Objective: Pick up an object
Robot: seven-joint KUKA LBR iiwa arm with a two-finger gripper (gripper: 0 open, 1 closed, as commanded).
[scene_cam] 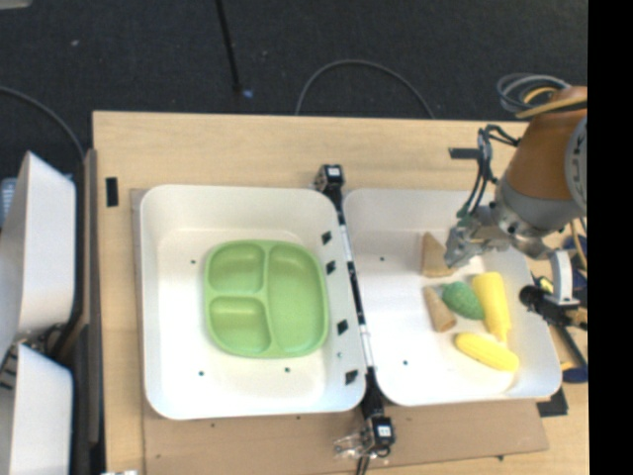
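Hovering fingers (461,249) near the tan wedge (432,255).

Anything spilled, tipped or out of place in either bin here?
Nothing stands out. The green divided plate lies flat in the left bin. The toys, two yellow pieces among them, lie clustered in the right bin near the gripper.

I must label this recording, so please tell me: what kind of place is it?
Probably a robotics lab: two white bins on a wooden bench, loose cables on dark floor, and toy food such as a yellow corn.
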